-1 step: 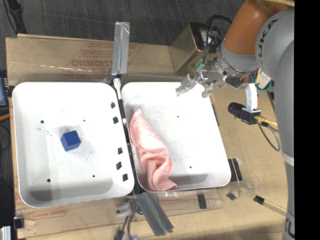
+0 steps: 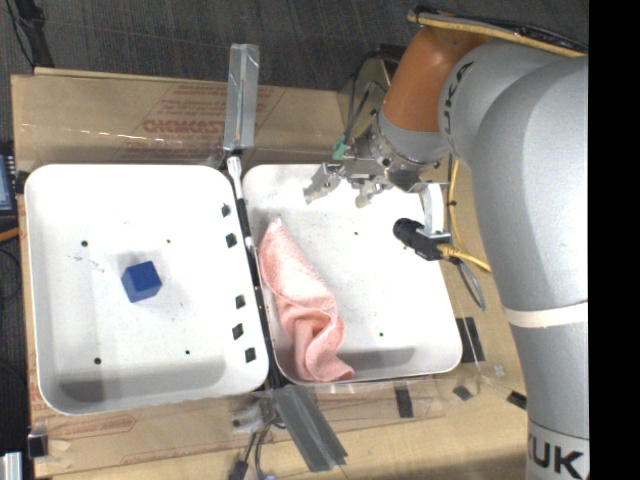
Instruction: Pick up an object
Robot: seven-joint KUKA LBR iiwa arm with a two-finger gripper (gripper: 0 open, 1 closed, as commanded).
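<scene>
A pink cloth (image 2: 300, 306) lies crumpled in the right bin (image 2: 425, 308), along the divider (image 2: 243, 258) between the two bins and reaching that bin's near wall. A blue cube (image 2: 141, 280) sits alone in the left bin (image 2: 70, 198), well apart from the divider. The arm (image 2: 520, 168) reaches in over the right bin's far edge. Its claw (image 2: 341, 185) hangs with fingers spread and nothing between them, above the far end of the right bin and well apart from the cloth.

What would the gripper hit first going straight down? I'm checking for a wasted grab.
Probably bare floor of the right bin: the gripper hangs near its far edge, apart from the pink cloth. Depth is uncertain.
</scene>
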